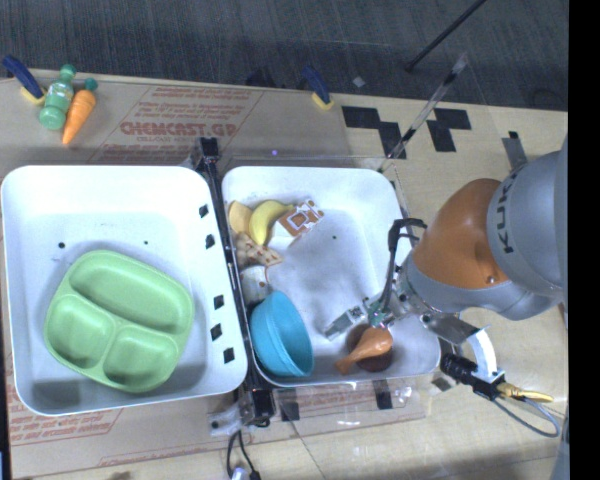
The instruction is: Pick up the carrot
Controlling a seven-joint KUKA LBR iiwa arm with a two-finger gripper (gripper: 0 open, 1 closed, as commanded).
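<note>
A small orange carrot with a green top lies on the cardboard bench behind the left bin's far left corner, next to a green toy bottle. My gripper is low in the right bin, near its front right corner, far from that carrot. An orange-brown rounded piece with a tapered end lies just in front of the gripper, touching or nearly touching it. I cannot tell whether that piece is held.
The right bin also holds bananas, a small printed box, a pale item and a blue bowl at its front left. A green divided plate sits in the left bin. The arm's grey and orange wrist overhangs the right bin's right wall.
</note>
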